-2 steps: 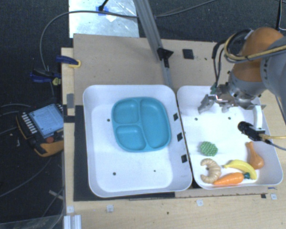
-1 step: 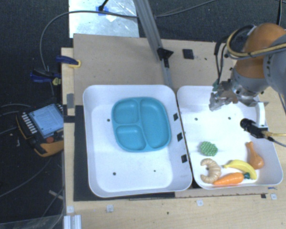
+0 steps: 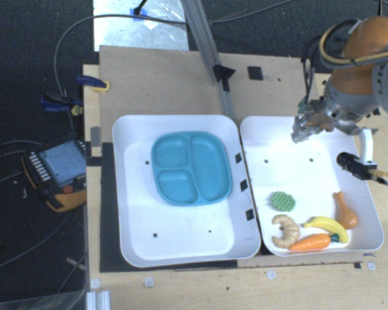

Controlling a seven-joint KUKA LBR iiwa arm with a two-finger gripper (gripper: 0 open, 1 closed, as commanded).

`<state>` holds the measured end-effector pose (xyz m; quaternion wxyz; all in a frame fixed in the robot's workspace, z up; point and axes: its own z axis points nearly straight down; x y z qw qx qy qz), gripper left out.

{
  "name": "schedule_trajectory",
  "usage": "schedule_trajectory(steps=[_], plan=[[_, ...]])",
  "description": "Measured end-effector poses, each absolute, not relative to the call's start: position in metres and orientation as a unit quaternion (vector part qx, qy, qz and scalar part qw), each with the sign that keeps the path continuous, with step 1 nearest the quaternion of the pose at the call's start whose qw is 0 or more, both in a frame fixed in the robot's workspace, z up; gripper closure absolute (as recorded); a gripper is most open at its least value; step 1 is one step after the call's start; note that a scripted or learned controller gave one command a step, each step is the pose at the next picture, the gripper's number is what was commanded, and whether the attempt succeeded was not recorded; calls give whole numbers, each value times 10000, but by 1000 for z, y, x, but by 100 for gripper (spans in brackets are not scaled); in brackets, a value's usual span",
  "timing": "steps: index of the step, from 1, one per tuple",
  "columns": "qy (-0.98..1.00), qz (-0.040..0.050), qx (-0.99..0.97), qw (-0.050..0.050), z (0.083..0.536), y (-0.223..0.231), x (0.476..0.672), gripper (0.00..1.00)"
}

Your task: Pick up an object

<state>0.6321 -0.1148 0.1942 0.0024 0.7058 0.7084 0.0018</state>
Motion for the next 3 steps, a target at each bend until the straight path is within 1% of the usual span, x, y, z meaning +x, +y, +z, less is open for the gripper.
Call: schedule_trajectory(steps=[1,2,3], plan=[[7090,26,7052,33,255,-109,627,100],[7092,21,7050,28,296,-109,629,100],[7103,10,7039,5,278,-62,638,100]])
